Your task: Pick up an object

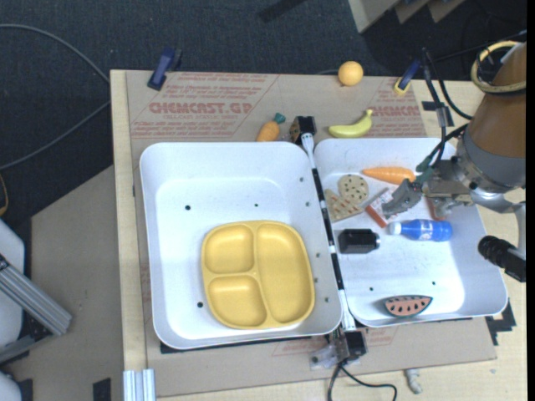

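Bottle, clear w/ blue cap, lies on its side in the right bin, just below the gripper. Can't tell the gripper's state, nothing visibly held. Looks like approach step imo; next it needs to drop down and line up over the bottle.

The brown board under the two bins has red letters printed on it. At about 11 o'clock, above the left bin, the big red word looks like "CHEMCAST GP". A thin line of small red words runs just over it, but they are too tiny to read. At about 1 o'clock, above the right bin, the same red print shows again, partly hidden by a banana.
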You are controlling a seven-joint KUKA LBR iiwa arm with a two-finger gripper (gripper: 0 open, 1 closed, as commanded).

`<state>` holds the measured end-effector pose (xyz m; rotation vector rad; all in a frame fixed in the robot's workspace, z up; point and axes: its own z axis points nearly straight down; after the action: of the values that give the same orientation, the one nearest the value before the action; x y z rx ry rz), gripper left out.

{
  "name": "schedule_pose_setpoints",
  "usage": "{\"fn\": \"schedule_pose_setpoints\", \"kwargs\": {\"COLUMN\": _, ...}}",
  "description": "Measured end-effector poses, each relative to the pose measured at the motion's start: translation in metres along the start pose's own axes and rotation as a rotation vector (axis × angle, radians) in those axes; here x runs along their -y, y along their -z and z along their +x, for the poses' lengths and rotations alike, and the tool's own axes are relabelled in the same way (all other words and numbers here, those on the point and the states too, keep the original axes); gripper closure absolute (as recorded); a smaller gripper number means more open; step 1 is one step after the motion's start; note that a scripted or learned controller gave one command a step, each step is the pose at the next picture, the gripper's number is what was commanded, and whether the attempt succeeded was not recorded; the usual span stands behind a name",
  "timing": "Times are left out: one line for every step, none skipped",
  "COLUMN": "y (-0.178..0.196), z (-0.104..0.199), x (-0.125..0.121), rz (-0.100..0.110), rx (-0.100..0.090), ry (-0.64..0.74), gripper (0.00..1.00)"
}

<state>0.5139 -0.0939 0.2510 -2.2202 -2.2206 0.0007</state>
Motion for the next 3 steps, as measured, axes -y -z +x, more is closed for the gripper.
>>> {"fn": "schedule_pose_setpoints", "kwargs": {"y": -0.090, "z": -0.065, "x": -0.055, "rz": -0.001, "rx": 0.001, "ry": -0.002, "gripper": 0.00}}
{"fn": "schedule_pose_setpoints", "kwargs": {"y": -0.161, "z": -0.046, "x": -0.087, "rz": -0.011, "rx": 0.005, "ry": -0.001, "gripper": 0.00}}
{"fn": "schedule_pose_setpoints", "kwargs": {"y": -0.162, "z": -0.060, "x": -0.120, "rz": -0.009, "rx": 0.006, "ry": 0.000, "gripper": 0.00}}
